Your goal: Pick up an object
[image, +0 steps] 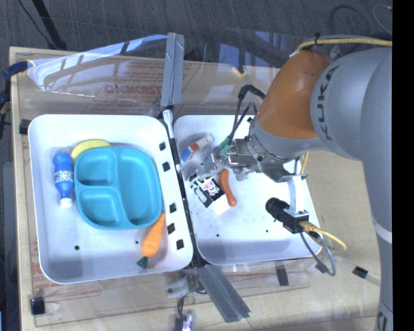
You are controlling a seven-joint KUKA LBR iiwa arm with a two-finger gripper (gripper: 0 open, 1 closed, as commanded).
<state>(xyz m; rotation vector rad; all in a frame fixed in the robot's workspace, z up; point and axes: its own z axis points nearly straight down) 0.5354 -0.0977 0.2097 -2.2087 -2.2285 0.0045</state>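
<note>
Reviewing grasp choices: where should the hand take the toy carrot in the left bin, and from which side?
Grip the carrot across its thick orange middle, coming from above. It lies flat and slanted beside the blue plate, so close the fingers across its narrow width, probably clear of the plate's rim.

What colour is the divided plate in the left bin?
Light blue, or turquoise; the divided plate shows in the camera view.

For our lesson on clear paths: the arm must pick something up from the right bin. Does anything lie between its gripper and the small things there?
Nothing visible does. The gripper hangs directly above the cluster in the right bin: an orange marker, a black-and-white card and a small bottle.
</note>
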